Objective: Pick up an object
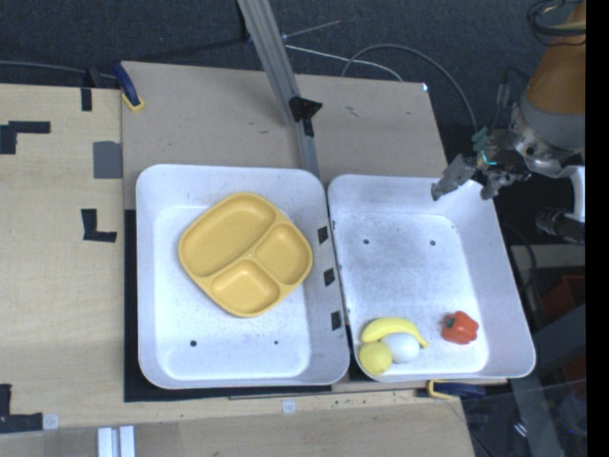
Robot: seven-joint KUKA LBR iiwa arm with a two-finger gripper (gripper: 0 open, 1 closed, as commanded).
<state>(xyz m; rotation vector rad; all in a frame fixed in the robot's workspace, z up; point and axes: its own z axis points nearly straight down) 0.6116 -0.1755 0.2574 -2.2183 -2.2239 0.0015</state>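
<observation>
In the right bin, at its near edge, lie a yellow banana, a yellow round fruit, a white egg-like ball and a red pepper. The first three touch each other; the pepper sits a little apart to the right. My gripper hangs above the far right corner of that bin, well away from the objects. Its two dark fingers are spread apart with nothing between them.
The left bin holds a yellow three-compartment plate. A grey metal pole slants down from the top to the gap between the bins. Cables run across the bench behind the right bin.
</observation>
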